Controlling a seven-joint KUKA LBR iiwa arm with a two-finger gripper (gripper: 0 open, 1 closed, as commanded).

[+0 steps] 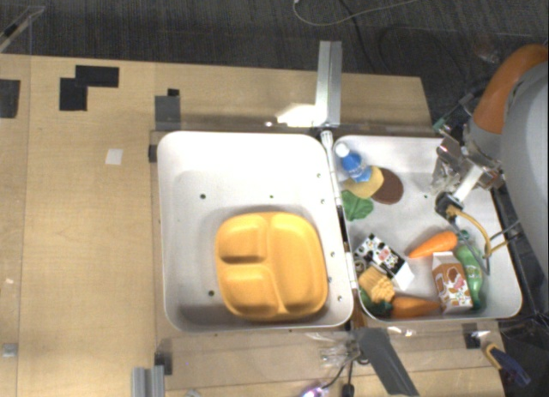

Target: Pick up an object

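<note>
Two white bins sit side by side on my bench, and I take the right bin (403, 142) as my landmark, since every loose thing lies in it. From the single overhead camera, the left bin (184, 181) beside it carries a yellow divided tray (270, 264), parked away from the small items, so I judge it plays no part in this grab.

Inside the right bin, a blue-capped bottle (349, 161) rests at the far-left corner, with a brown and yellow disc (380, 185) just beside it and a green leafy piece (357, 207) against the left wall. Along the near wall lie a black-and-white patterned box (378, 255), an orange carrot (433, 243), a small carton (451, 283) and a green piece (471, 265), packed close and partly touching. That crowding would make a clean pinch awkward there.

The gripper (452, 183) hangs over the bin's right side, near the far wall, above bare floor and apart from the carrot. I cannot tell from this angle how it is set, and I see nothing carried in it. I judge the pick not yet made; the carrot looks the nearest candidate.
</note>
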